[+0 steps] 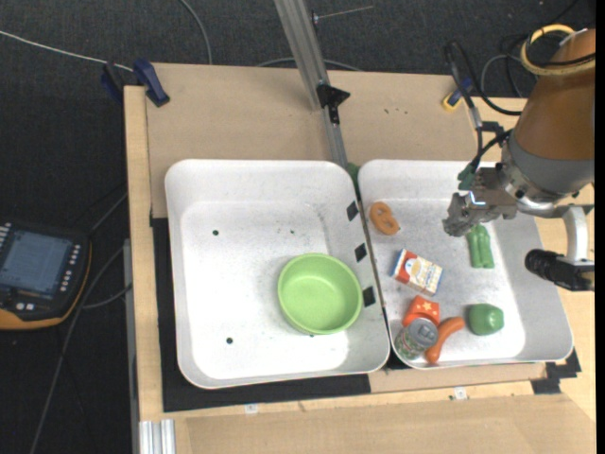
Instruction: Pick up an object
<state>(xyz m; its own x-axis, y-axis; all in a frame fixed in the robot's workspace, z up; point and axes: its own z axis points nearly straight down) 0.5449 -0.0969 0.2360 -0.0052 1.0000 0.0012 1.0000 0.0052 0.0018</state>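
Observation:
My gripper (462, 218) hangs over the upper middle of the right bin (539, 348), just left of a green oblong object (481, 248). An orange-brown round piece (383, 218) lies near the bin's left wall. A small white and red carton (418, 271) sits in the middle. Toward the front lie a red and orange block (423, 307), a grey can (415, 336), an orange carrot-like piece (444, 335) and a green rounded object (485, 319). Nothing shows between the fingers.
The left bin (208, 244) holds a light green bowl (319, 293). A metal pole (307, 45) rises at the back between the bins. Blue clamps (151, 81) sit on the bench's back edge. A handheld pendant (38, 272) lies off the bench at left.

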